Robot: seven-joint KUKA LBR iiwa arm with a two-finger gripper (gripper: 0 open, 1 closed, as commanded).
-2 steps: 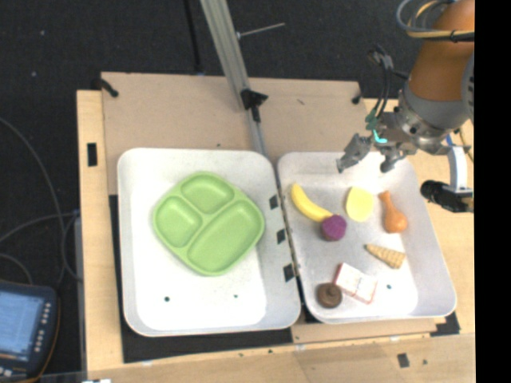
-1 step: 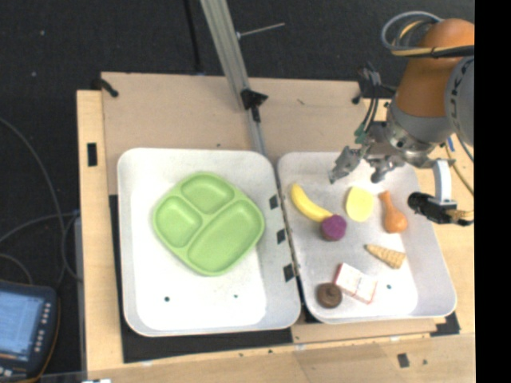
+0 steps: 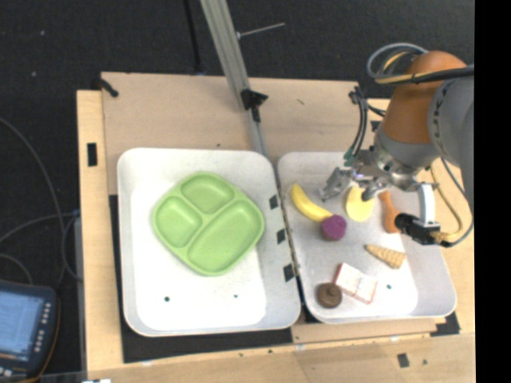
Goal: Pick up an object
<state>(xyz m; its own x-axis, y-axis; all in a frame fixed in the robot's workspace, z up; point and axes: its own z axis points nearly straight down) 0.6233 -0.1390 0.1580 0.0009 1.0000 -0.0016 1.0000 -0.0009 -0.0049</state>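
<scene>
Your tool [image 3: 357, 187] hangs over the upper part of the right bin [image 3: 431, 294], fingers spread apart and clamped on nothing. The yellow lemon-like piece [image 3: 359, 206] lies just beneath and between the fingers, so it looks the nearest pick. The banana [image 3: 308, 204] sits just to its left, long axis slanting down to the right, with the purple fruit [image 3: 334, 228] below. The bin floor is flat and white, but things crowd close, so you have little room.
</scene>
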